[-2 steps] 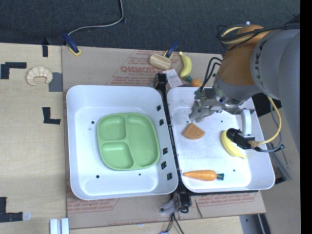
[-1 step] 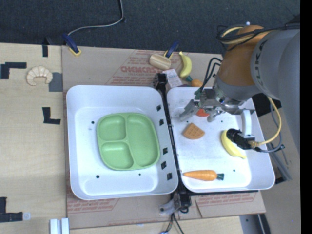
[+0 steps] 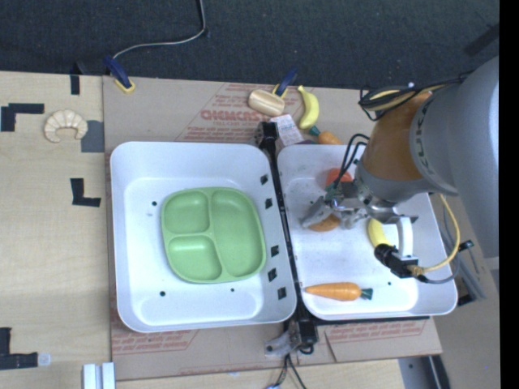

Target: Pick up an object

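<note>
The worktop (image 3: 49, 241) carries two white bins; the left bin (image 3: 130, 217) holds a green divided plate (image 3: 215, 235), and the arm (image 3: 422, 148) reaches into the right bin (image 3: 340, 266). The step looks like the descent for a grasp. The claw (image 3: 327, 211) is low over a small orange object (image 3: 326, 224), which lies just under its tips, and I cannot tell how wide it stands. A carrot (image 3: 332, 292) lies apart, near the front wall. Next, it probably must close and lift straight.

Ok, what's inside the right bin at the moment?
In the right bin: a carrot near the front, a yellow piece, an orange piece at the end effector, something red. The arm covers the rest.
</note>
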`<state>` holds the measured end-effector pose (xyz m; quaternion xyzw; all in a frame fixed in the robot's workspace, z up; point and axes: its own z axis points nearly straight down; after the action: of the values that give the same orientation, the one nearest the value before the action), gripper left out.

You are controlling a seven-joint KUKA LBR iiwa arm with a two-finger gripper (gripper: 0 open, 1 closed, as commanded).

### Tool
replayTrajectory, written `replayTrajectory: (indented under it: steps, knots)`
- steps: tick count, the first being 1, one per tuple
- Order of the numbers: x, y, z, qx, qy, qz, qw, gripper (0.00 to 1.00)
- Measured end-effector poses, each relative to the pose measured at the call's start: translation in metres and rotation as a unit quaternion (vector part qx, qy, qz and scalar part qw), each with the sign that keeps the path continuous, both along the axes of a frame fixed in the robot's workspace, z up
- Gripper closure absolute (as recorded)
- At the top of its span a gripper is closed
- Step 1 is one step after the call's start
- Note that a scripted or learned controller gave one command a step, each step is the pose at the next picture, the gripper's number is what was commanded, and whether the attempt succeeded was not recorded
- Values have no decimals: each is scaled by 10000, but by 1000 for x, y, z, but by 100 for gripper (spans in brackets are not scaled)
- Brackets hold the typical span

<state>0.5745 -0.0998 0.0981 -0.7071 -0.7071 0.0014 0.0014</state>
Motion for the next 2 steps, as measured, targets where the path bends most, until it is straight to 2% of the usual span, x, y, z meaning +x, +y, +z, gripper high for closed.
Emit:
replayTrajectory:
  steps: [2]
  knots:
    - [82,-33,-12,-6,-41,13,10000,0]
